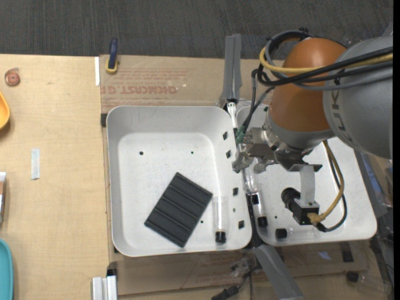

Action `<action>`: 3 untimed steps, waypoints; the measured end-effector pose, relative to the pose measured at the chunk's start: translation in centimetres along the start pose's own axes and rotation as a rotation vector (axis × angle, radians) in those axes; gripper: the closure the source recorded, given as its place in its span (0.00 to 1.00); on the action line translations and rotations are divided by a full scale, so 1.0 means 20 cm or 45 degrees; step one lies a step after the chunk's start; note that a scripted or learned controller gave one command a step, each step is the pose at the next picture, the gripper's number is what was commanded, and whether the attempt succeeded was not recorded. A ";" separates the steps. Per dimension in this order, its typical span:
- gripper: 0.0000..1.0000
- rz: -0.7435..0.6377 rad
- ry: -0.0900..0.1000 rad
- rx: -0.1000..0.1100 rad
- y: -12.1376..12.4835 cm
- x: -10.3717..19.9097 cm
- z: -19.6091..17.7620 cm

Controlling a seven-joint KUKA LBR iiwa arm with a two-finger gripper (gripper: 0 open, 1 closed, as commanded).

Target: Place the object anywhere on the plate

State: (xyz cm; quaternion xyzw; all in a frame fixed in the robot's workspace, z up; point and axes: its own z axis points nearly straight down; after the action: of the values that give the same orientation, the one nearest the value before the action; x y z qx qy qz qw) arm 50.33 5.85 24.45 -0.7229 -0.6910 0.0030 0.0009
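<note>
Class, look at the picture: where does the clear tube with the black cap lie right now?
The clear tube lies in the left bin, near its lower right corner, close to the right wall. The dark ribbed plate lies just to its left, and its black cap points toward the bin's bottom edge.

One fixed camera, high above the bench (50, 167), tilted down over both white bins (169, 120) (arm (350, 86) crowding the frame's right).

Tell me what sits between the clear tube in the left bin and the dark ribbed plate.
Nothing visible does. The clear tube lies on the left bin floor close beside the dark ribbed plate, at its right corner. The gripper hangs over the bins' shared edge.
</note>
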 end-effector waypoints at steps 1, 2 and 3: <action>1.00 -0.166 -0.001 -0.003 0.29 0.20 0.09; 1.00 -0.607 0.001 -0.002 -0.13 0.07 0.27; 1.00 -0.085 -0.001 -0.004 0.60 0.34 0.40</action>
State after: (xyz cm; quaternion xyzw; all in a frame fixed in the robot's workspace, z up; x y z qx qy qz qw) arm 62.65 12.17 16.37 -0.6995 -0.7146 0.0022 -0.0003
